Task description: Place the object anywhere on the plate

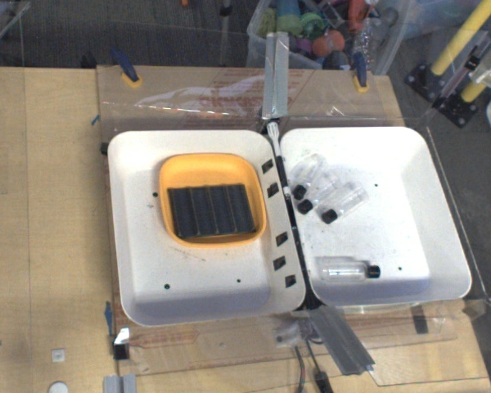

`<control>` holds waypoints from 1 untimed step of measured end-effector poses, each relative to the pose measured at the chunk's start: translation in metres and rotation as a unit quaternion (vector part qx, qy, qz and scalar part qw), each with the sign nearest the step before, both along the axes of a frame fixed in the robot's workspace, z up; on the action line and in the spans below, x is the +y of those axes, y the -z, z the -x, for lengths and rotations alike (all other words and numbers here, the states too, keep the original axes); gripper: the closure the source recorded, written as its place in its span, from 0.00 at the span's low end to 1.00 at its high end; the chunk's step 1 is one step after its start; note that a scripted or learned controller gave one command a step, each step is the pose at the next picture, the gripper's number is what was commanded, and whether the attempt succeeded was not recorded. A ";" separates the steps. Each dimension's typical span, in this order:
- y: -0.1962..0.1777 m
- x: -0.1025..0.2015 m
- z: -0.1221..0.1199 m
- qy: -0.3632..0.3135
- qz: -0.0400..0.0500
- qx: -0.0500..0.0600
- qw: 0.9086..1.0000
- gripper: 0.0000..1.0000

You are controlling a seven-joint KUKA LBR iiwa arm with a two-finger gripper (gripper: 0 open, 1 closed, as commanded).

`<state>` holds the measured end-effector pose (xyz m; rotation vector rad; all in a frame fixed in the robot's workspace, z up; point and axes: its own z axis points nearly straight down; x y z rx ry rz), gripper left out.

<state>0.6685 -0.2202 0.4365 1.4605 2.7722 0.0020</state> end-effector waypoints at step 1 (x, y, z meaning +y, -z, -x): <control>0.000 0.000 0.000 -0.143 0.000 0.001 0.990 1.00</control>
